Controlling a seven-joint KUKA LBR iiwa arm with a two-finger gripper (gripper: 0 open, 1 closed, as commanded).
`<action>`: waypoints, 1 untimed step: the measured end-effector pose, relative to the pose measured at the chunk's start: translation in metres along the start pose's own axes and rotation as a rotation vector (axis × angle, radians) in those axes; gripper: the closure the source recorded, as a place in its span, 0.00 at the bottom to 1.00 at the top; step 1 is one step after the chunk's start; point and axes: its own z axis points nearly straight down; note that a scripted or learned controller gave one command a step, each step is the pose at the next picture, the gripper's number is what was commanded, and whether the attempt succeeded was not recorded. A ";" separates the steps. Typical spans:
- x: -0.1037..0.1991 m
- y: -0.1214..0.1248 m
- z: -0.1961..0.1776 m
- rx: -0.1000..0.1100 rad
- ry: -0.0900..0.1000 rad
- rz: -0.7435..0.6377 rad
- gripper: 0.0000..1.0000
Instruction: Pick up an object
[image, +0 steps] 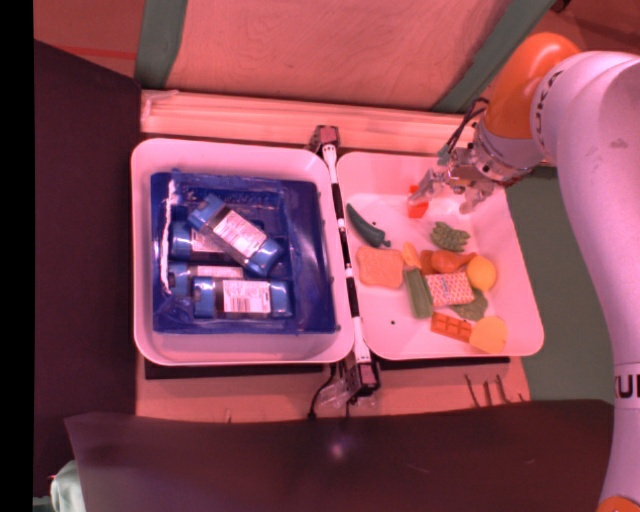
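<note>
My gripper (449, 193) hangs over the far part of the right bin (385, 330), its two fingers spread apart and nothing between them. A small red-orange piece (417, 207) lies just below the left fingertip (428, 188), beside it and not gripped. Toy foods lie in a cluster nearer the front: a dark green pepper (367, 227), an orange flat piece (380, 267), a green cucumber (418, 292), a patterned block (450, 289), a carrot (451, 261), a yellow lemon (482, 272) and a green leafy piece (450, 237).
The left bin (145, 240) holds a blue tray (310, 260) with several blue labelled bottles (235, 232). A black-and-white divider strip (342, 240) runs between the bins. An orange waffle piece (451, 326) and a yellow wedge (488, 335) lie near the right bin's front rim.
</note>
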 end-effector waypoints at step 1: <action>-0.001 0.001 -0.011 -0.004 -0.002 0.003 1.00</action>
